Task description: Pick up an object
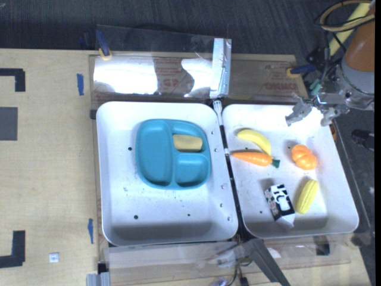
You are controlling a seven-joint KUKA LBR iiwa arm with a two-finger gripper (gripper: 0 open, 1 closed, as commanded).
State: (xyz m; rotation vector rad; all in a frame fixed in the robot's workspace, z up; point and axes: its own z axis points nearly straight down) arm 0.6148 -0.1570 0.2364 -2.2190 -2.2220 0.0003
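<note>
The end effector (311, 110) is seen open and holding nothing above the right bin's (345, 216) far right corner. A banana (254, 139), carrot (252, 158), orange pumpkin (303, 157), corn (306, 196) and black-and-white carton (280, 202) are spread below, with bare floor between them.

The gripper (311, 111) hangs over the right bin's (345, 216) far edge. Below it lie a pumpkin (303, 157) and corn (306, 196); left of it, a banana (254, 140), carrot (253, 158) and carton (280, 202). Farther left, the other bin (113, 159) holds a divided plate (158, 154) bearing a bread roll (187, 143).
</note>
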